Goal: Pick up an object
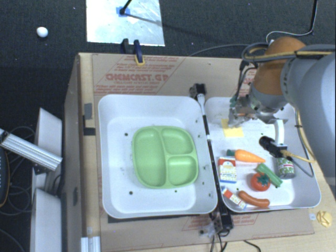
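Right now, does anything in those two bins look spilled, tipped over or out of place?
Nothing looks spilled or broken. The green plate lies flat in the left bin. In the right bin the toy food lies loosely scattered: carrot, tomato, sausage and a small carton. The gripper hangs over a yellow piece.
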